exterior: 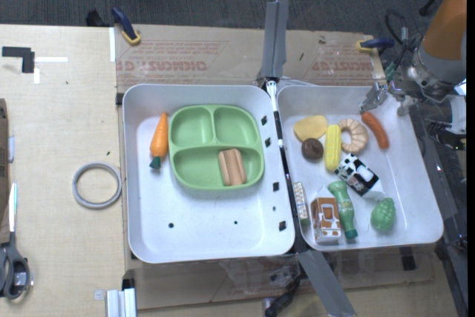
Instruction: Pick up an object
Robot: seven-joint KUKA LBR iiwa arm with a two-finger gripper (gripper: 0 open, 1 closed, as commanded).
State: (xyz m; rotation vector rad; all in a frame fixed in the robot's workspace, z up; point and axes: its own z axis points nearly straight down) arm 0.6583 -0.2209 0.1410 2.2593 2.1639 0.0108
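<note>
The right bin holds several toy foods: a red sausage, a shrimp-like ring, a corn cob, a yellow piece, a brown ball, a black-and-white carton, a green bottle, a green fruit and a brown carton. My gripper hangs open over the bin's far right corner, just above the red sausage, with nothing between its fingers.
The left bin holds a green divided plate with a hot dog in it, and a carrot beside it. On the bench to the left lie a tape ring and scissors.
</note>
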